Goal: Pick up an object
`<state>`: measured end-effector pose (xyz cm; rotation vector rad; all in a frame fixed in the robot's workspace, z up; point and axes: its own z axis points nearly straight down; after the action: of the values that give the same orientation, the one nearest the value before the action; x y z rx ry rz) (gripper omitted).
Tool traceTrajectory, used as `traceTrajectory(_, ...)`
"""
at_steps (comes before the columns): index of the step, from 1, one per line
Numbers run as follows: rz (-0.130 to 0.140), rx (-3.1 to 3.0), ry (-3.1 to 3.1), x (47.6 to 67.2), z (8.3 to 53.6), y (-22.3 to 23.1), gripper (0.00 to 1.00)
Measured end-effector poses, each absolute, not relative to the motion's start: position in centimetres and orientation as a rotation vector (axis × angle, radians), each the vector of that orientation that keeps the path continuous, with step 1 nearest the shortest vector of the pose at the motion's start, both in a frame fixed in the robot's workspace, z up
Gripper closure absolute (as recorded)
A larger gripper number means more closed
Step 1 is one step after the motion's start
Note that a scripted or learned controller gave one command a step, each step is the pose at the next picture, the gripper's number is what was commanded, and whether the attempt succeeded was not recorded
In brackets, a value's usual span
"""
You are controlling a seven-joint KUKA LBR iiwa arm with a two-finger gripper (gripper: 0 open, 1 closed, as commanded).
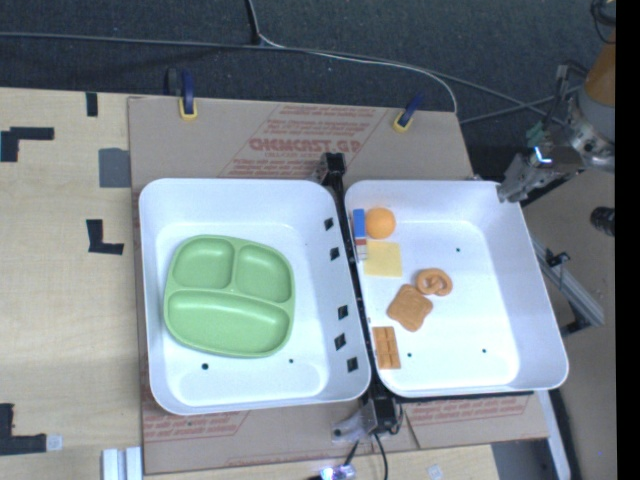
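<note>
On the left, one white bin [155,268] holds a single green divided plate [229,296], lying flat with its three compartments facing up, probably set there as a place to receive items. Just beside it, across the clipped seam, the second white bin [500,298] carries the candidates for picking, clustered toward its left wall: one orange ball [380,222] next to a small blue block [359,225], one yellow square slice [383,259], one pretzel-like piece [434,283], one brown bread-like chunk [410,309] and one orange cracker-like strip [385,347]. That makes six small items, all resting loose on the bin floor. At the far right, the gripper [528,171] hovers outside the bin's upper right corner, well apart from every item and holding nothing.
</note>
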<state>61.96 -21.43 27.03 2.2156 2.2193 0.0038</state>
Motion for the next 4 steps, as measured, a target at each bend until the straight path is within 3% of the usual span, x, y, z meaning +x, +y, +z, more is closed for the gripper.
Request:
traceTrajectory(1, -0.002, 2.22, 2.222, 62.0, 26.8, -21.4, 1.0)
traceTrajectory(4, -0.003, 2.218, 2.23, 56.6, 23.8, -6.6, 1.0)
